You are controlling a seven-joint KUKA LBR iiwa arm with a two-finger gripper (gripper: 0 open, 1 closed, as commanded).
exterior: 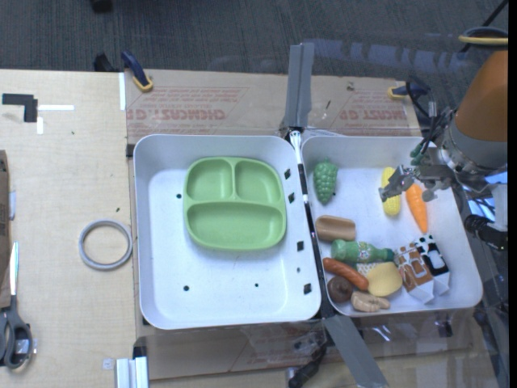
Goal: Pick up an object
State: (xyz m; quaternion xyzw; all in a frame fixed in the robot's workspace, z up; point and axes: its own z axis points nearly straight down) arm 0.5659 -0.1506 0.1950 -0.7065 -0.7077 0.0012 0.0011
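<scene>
The right bin [452, 297] holds several toy foods. Green grapes [325, 180] lie at its left, a yellow corn cob [391, 194] and an orange carrot [418, 208] at its upper right. A hot dog bun [335, 228], a green vegetable [361, 252], a red sausage [346, 272], a yellow lemon [384, 280], a small carton [420, 267] and a tan piece [370, 302] crowd the front. My gripper [414, 178] hangs just above the carrot's top end, right of the corn. The left bin [161, 289] holds a green divided plate [234, 202].
On the wooden bench left of the bins lie a grey tape ring [106, 243] and scissors [14, 338]. A blue clamp [137, 71] sits at the cardboard's back corner. A metal divider [299, 87] rises between the bins at the back.
</scene>
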